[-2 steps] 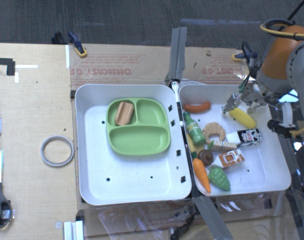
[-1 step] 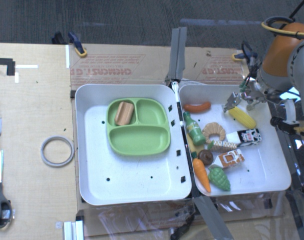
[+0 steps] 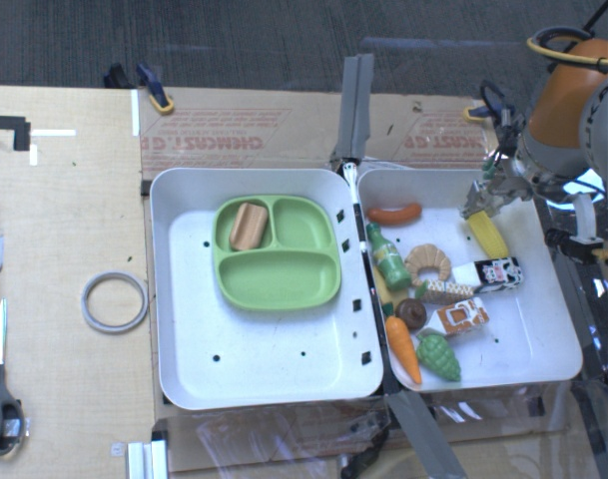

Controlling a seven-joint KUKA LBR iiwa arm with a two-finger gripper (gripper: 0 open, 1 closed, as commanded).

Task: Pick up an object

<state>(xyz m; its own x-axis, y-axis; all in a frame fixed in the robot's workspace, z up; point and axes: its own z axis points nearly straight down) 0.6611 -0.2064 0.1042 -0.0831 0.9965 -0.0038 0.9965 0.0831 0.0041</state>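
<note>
**A:** So, what are we seeing in the right bin (image 3: 543, 362)? We count a yellow corn cob (image 3: 487, 234), a red sausage (image 3: 395, 213), a green bottle (image 3: 388, 257), a croissant (image 3: 429, 261), a small black-and-white carton (image 3: 499, 272), an orange-and-white box (image 3: 462, 317), a chocolate donut (image 3: 412, 313), a carrot (image 3: 403, 349) and a green bumpy veggie (image 3: 439, 356).

**B:** Yep, same for us. The gripper (image 3: 480, 200) sits at the bin's far right corner, just above the corn cob's upper end. We honestly can't tell whether its fingers are spread or closed, it's too small and cluttered there, and we don't see anything clearly between them.

**A:** Agreed. The left bin (image 3: 184, 347) has the green divided plate (image 3: 279, 282) with a tan bread roll (image 3: 249, 226) in its top-left compartment.

**B:** And a tape ring (image 3: 115, 300) lies on the bench, left of the bins.
</note>
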